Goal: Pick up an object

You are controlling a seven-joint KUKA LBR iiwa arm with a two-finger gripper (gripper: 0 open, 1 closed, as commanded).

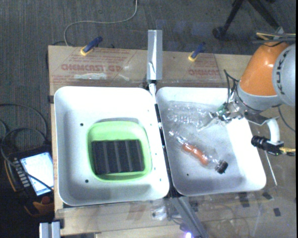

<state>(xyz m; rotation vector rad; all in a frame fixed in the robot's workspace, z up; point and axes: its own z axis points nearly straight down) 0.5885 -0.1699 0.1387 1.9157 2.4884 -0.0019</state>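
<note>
Two bins are set side by side on the bench (59, 63). In the left bin (69, 108) a tray (120, 152) is laid centrally. In the right bin (243, 177) a bottle (186, 115) is laid at the back, a tube (198, 153) in front of it. The arm (263, 81) is placed over the right bin's back-right corner.

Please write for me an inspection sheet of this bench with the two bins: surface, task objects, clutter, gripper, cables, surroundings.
Surface: bench with two white bins side by side.
Job's things: green tray in left bin; clear bottle with orange inside and crumpled clear plastic in right bin.
Clutter: two blue-yellow clamps at the bench's far edge.
Gripper: gripper over the right bin; fingers unclear.
Cables: white cable on the floor.
Surroundings: chair base, carpet.
</note>
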